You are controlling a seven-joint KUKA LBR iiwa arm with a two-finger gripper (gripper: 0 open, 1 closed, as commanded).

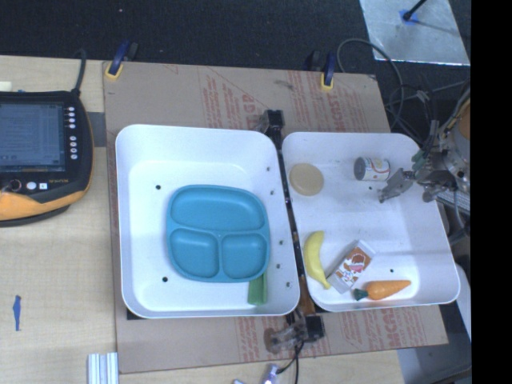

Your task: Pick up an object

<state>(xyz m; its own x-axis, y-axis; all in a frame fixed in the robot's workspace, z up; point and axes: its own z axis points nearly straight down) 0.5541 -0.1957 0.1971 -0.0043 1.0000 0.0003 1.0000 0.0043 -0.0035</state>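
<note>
Surface: a wooden bench [48, 294] under a sheet of brown cardboard [232, 94], dark floor beyond its far edge. A control tablet [36, 154] rests at the bench's left edge.

Left bin [136, 214] — holds a blue divided plate [218, 232] at its middle and a small green piece [257, 291] against its near right corner.

Right bin [436, 238] — six loose items would overstate it; five are countable. A tan round disc [306, 179] near the far left corner; a small can [372, 168] lying on its side toward the far edge; a banana [315, 258] along the left wall; a small printed box [352, 267] just beside the banana; a carrot [386, 290] at the near edge, close to the box.

Gripper [398, 186]: at the right bin's far right side, low over the floor of the bin, just beside the can. Nothing sits between its fingers; whether they stand wide or narrow cannot be told from this blur.

Step in hand, as judged: approach, nothing picked yet. The can looks the nearest candidate. The next move would call for centring over it across its round body and closing squarely, since a can on its side may roll away.
</note>
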